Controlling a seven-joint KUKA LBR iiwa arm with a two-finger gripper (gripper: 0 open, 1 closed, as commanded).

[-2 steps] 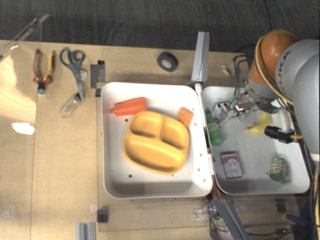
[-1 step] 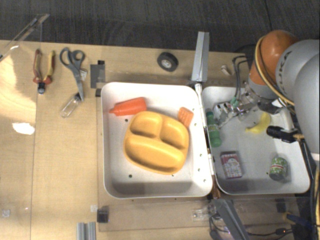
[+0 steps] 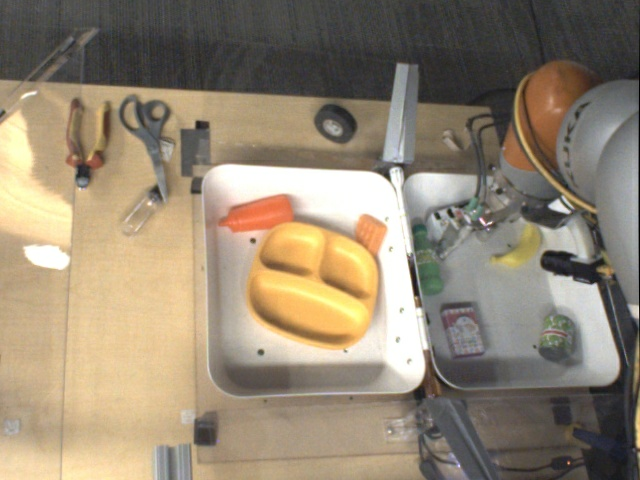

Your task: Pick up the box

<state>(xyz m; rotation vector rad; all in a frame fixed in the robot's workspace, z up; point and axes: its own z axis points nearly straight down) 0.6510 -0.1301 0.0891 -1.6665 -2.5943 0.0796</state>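
The box (image 3: 462, 328) is small and flat with a pink-red printed top. It lies near the front left of the right bin (image 3: 520, 376). My gripper (image 3: 452, 221) hovers over the back left part of that bin, well behind the box and apart from it. Below the gripper and slightly to its left, a green bottle (image 3: 428, 264) lies along the bin's left wall. The grey arm with its orange band (image 3: 545, 118) comes in from the right.
In the right bin there is also a yellow banana (image 3: 518, 249) and a green can (image 3: 557, 335). The left bin (image 3: 230, 368) holds a yellow divided tray (image 3: 313, 283), an orange carrot (image 3: 258, 213) and a small orange piece (image 3: 371, 233). Scissors (image 3: 152, 138), pliers (image 3: 85, 140) and a tape roll (image 3: 335, 122) lie on the bench.
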